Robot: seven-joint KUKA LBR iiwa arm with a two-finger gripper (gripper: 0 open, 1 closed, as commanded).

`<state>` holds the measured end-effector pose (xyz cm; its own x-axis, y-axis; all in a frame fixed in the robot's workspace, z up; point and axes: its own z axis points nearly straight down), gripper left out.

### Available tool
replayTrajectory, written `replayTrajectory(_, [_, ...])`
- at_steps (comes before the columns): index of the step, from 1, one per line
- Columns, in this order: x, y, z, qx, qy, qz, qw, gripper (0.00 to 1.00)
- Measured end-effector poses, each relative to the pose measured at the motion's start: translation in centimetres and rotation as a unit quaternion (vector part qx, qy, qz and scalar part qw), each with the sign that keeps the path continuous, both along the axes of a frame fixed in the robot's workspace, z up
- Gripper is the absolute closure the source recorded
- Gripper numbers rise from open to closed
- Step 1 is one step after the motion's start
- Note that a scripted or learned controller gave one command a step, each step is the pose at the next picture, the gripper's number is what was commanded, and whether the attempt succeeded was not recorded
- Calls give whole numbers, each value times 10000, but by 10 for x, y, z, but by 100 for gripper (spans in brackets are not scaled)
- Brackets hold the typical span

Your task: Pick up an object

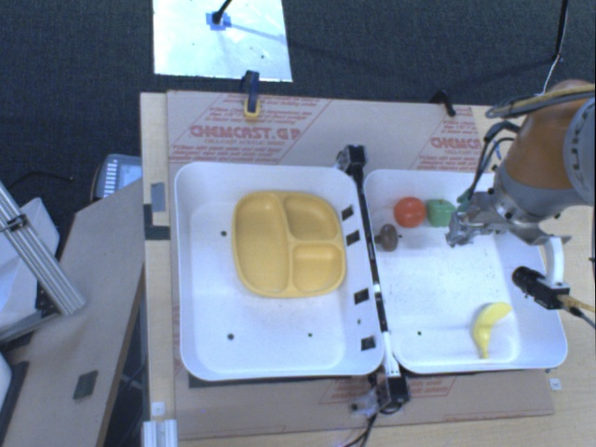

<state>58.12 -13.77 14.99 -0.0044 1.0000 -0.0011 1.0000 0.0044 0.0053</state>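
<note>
The nearest thing to the arm's claw is a small green rounded block-like toy, sitting in the far part of the right-hand shallow white bin, touching a small round red-orange ball like a toy tomato on its left. Both look like light, hard plastic play food; I would expect them to be stiff and a little slick, so a round one could squirt sideways out of a pinch. The green piece seems the better bet, taken across its middle from above, though its red neighbour crowds one side. A small brown nut-shaped lump lies near the divider, and a yellow plastic banana rests well apart toward the near right corner; the banana is curved and would want a grip across its thick middle.

The claw hangs low over the bin, just right of the green piece, and from here I cannot tell how it is set or whether it touches anything. Nothing shows as caught in it.

The left-hand white bin carries a yellow three-compartment plastic plate. Both bins sit on the table.
</note>
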Motion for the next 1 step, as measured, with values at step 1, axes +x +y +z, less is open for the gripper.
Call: replayTrajectory(1, [7, 0, 62, -1, 0, 5, 10000, 100])
